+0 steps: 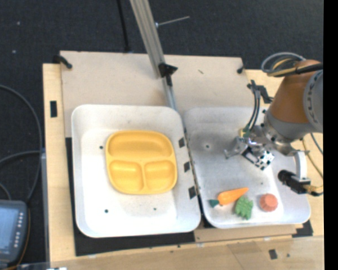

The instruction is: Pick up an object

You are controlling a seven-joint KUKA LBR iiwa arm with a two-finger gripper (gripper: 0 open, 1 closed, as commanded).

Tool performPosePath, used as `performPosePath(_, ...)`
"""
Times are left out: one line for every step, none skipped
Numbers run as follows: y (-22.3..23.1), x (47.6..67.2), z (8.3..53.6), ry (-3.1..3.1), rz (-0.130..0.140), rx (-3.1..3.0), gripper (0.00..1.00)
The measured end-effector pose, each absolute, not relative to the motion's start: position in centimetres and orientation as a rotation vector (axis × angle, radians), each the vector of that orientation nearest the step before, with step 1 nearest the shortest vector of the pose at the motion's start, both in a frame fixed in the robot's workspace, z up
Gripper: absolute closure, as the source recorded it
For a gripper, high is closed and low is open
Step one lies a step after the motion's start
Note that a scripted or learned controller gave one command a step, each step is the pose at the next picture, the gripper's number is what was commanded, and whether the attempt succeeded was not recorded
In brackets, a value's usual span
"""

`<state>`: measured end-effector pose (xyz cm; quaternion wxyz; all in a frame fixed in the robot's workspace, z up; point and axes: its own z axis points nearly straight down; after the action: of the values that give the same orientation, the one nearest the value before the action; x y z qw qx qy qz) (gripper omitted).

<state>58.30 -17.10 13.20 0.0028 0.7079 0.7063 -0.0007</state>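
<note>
Hovering over the right bin point(214, 128), the tool point(249, 151) sits above the toy carrot point(234, 196); whether it is open or gripping anything, I cannot tell. Beside the carrot lie a green toy point(244, 207) and a red-orange piece point(268, 202)

**Bench Surroundings and the Left Bin**

A tan wooden worktop point(118, 77) carries two shallow white bins side by side. The left bin point(90, 207) holds a yellow divided plate point(141, 162) with one long compartment on the far side and two smaller ones nearer the camera; the plate lies near the bin's middle, apart from its walls. A slanted aluminium rail point(146, 27) rises from the worktop's far part, just above the seam between the bins. Black carpet point(45, 21) surrounds the bench, with a dark cable point(14, 94) at left and a grey pendant screen point(5, 229) in the lower left corner.
</note>
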Motion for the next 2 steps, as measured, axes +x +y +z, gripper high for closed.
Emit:
performPosePath(-17.2,58.5,14.7,2.206,0.006,2.222,1.00)
performPosePath(-17.4,59.7,19.9,2.219,0.005,2.214,1.00)
